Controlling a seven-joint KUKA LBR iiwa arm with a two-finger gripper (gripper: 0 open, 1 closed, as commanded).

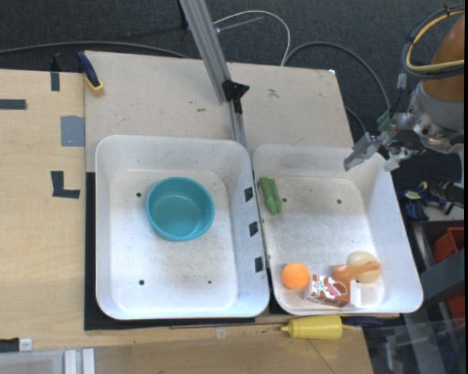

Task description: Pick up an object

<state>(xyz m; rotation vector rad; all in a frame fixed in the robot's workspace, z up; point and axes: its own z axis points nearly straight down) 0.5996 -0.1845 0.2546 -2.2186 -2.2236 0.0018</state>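
I see the end effector (372, 151) at the right bin's (390, 209) one o'clock rim; whether it grips anything, I cannot tell.

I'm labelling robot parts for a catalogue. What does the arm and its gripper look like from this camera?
The arm is grey with an orange band above the wrist, ringed by a thin yellow cable loop. Its gripper is a grey metal piece ending in slim fingers, with small green and dark fittings behind it.

Light wood bench (31, 232) carries pale board (156, 92). Two white bins on it, side by side: left bin (109, 209), right bin (390, 232). Yellow bottle (316, 328) lies along near edge, just below right bin.
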